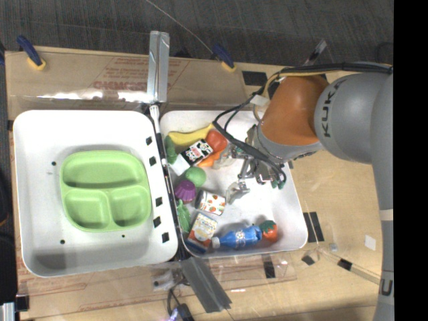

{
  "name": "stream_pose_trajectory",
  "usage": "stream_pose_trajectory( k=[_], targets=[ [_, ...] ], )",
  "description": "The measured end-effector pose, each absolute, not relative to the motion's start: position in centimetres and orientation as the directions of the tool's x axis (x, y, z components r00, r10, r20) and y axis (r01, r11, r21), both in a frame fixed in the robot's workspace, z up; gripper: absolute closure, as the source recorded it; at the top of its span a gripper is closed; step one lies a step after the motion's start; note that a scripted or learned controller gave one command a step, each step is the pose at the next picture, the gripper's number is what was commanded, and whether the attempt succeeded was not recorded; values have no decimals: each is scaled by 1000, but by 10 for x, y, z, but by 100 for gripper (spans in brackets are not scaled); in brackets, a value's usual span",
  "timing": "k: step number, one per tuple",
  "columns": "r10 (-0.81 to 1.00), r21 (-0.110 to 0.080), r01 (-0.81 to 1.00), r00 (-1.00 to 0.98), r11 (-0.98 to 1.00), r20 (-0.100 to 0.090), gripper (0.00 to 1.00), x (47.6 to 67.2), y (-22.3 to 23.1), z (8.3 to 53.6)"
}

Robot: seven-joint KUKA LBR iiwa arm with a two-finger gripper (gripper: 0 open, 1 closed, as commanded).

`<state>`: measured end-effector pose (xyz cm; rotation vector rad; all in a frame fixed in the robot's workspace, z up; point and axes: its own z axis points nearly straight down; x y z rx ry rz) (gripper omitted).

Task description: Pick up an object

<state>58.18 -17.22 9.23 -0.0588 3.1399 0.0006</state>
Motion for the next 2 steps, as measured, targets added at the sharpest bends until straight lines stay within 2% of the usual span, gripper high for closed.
stream_pose_trajectory(
  k=[1,2],
  targets=[
    [85,1,85,-996,996,1,0,521,-108,92],
    [36,-3,35,-999,999,35,0,565,-105,88]
  ],
)
